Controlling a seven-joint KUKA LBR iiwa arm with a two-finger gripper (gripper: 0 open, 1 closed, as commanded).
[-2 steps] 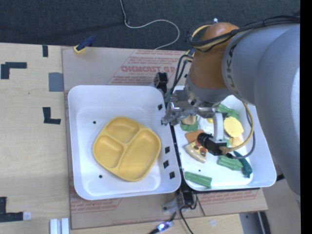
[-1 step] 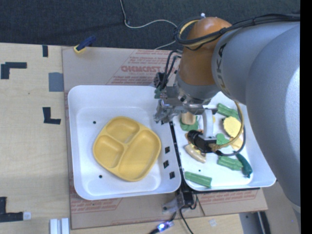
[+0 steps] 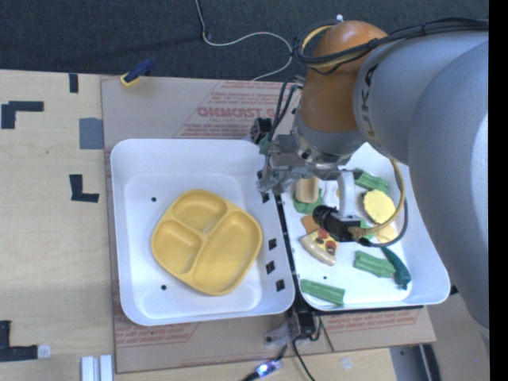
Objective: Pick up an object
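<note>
Here the end effector [image 3: 317, 187] hangs low over the right bin [image 3: 421, 280], among toy foods like a pizza slice [image 3: 321, 246] and green pieces [image 3: 323, 292], its grip impossible to tell, while the yellow divided plate [image 3: 206, 241] lies in the left bin [image 3: 127, 213].

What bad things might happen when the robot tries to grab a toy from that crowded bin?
1. The toys in the right bin lie packed close, so the pincer may nudge neighbours like the pizza slice or pinch two at once.
2. The pincer hangs near the divider between the bins, so it might bump that wall going down.
3. Flat pieces like the green bean could slip out.
</note>
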